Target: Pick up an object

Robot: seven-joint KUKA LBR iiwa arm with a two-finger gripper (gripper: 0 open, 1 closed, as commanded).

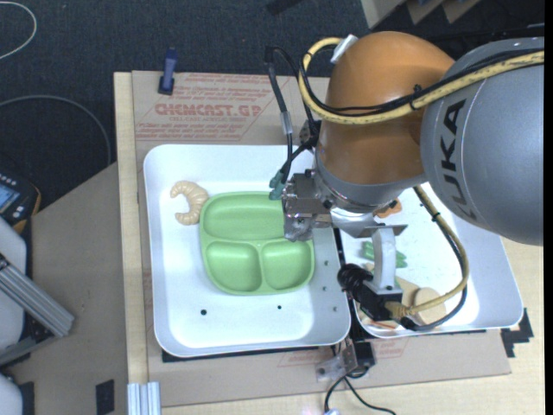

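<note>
Pincer low over the left bin, grasp uncertain

The pincer (pixel 298 219) sat at the tray's (pixel 255 253) right rim; whether it was open or gripping, I could not tell. It might clip the rim and slip. A croissant (pixel 190 199) lay well beyond it. White bins (pixel 173 318) on a bench (pixel 207 102), dark floor around.

Single fixed camera above bench (pixel 216 102), looking down at a slant, both white bins (pixel 173 318) framed close, arm (pixel 484 145) entering from 3 o'clock
</note>
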